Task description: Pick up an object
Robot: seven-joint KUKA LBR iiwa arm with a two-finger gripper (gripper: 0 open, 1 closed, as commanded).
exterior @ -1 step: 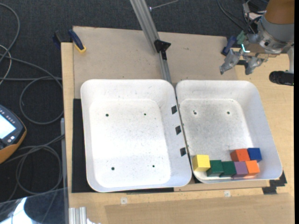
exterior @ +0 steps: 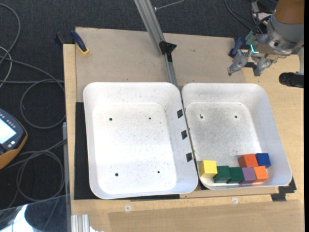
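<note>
A grey robot arm's gripper [exterior: 247,67] hangs above the bench beyond the far rim of the right bin [exterior: 270,110], its two fingers apart with nothing between them. Well away from the jaws, at the bin's near edge, a cluster of blocks sits: yellow block [exterior: 208,167], green blocks [exterior: 229,174], a purple block [exterior: 248,175], orange block [exterior: 260,173], blue block [exterior: 263,159] and what looks like a red block [exterior: 249,160]. The left bin [exterior: 96,129] lies beside.

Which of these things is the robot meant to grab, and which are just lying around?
For the job: the gripper; yellow block, green blocks, purple block, orange block, red block, blue block; right bin.

Lying about: left bin, blue-and-yellow clamp, cables.
</note>
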